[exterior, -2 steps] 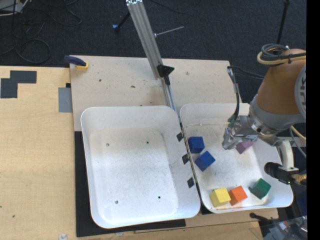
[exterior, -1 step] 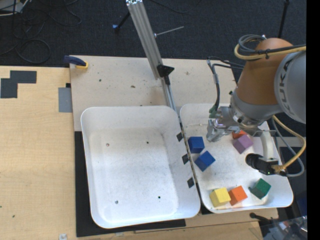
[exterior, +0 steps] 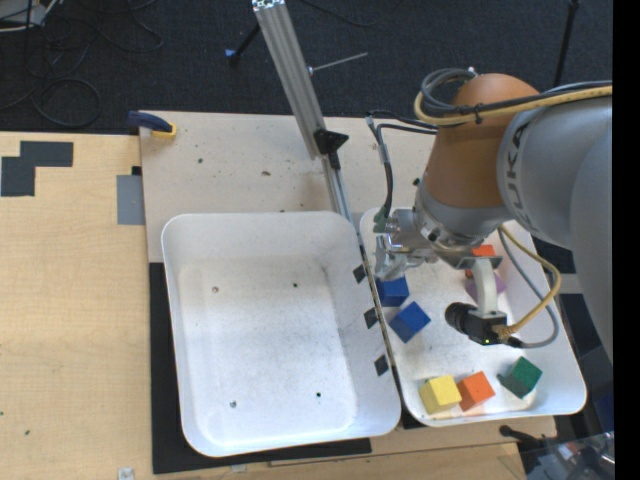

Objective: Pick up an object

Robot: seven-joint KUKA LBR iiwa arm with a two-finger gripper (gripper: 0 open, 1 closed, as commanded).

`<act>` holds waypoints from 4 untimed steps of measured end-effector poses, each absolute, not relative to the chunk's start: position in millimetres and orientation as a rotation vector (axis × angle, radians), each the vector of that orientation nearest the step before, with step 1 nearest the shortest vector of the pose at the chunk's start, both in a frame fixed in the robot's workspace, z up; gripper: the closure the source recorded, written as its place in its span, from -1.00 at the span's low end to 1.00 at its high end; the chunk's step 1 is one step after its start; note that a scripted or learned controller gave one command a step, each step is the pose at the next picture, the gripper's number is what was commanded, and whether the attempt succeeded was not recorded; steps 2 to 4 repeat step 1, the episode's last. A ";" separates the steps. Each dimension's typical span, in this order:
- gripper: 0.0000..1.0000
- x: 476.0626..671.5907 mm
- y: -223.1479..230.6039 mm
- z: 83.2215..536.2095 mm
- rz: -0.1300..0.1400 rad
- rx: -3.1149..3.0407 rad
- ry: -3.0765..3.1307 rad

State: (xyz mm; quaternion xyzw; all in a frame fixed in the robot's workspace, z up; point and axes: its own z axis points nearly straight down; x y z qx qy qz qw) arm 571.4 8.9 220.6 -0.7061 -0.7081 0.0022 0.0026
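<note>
Claw [exterior: 392,264] is hanging low over the right bin [exterior: 560,400], at its left edge next to the divider between the two bins. It's sitting directly above the upper blue cube [exterior: 393,291], which is showing just under the claw body. Can't tell whether the fingers are wide, narrow or gripping: the wrist and claw housing are blocking the tips from this angle. So I'm not calling a grasp.

Judging progress: approach looks done, pick not confirmed. The upper blue cube is looking like the target, and it appears to be resting in the bin rather than lifted, though the overlap with the claw is making that hard to verify.

Other candidates are all sitting in the right bin: a second blue cube [exterior: 409,320] just below and right of the first, a yellow cube [exterior: 439,393] and an orange cube [exterior: 476,389] touching or nearly so at the front edge, a green cube [exterior: 521,377] to their right. A reddish piece [exterior: 484,252] is peeking out behind the arm, partly hidden.

Left bin [exterior: 190,268] isn't carrying any blocks.

Remaining, as I'm reading it: close on the cube, lift, verify it's coming up clear of the bin. Risk I'm seeing: cube is tight against the bin wall, so one finger may be landing on the rim.
</note>
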 end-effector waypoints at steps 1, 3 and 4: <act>1.00 580.3 58.3 224.8 0.005 -2.214 -2.222; 1.00 580.3 58.3 224.8 0.005 -2.214 -2.222; 1.00 580.3 58.3 224.8 0.005 -2.214 -2.222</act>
